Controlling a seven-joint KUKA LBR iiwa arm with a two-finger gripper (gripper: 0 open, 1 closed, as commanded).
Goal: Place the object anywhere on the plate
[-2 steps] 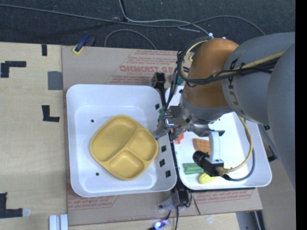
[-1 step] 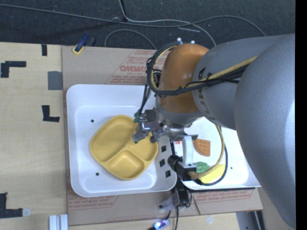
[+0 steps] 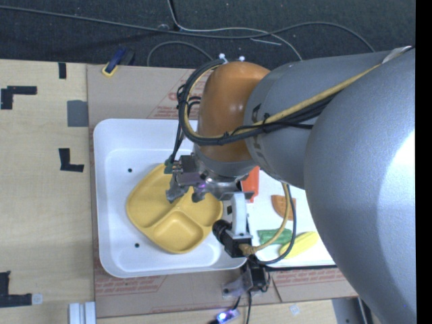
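Plate (image 3: 162, 218), yellow, divided, in left bin (image 3: 111, 181). Gripper (image 3: 183, 189) over plate's upper part; finger state hidden, cannot tell. Orange (image 3: 252, 181), green (image 3: 275, 236) and yellow (image 3: 305, 241) items in right bin, partly behind arm (image 3: 324, 133).

There are two white bins: the left bin (image 3: 108, 201) and the right bin (image 3: 307, 258), the latter mostly covered by the arm. One yellow divided plate (image 3: 162, 221) lies in the left bin. In the right bin, four small items can be counted: one red (image 3: 251, 179), one orange (image 3: 279, 204), one green (image 3: 273, 235) and one yellow (image 3: 305, 242). One arm (image 3: 324, 133) is present.
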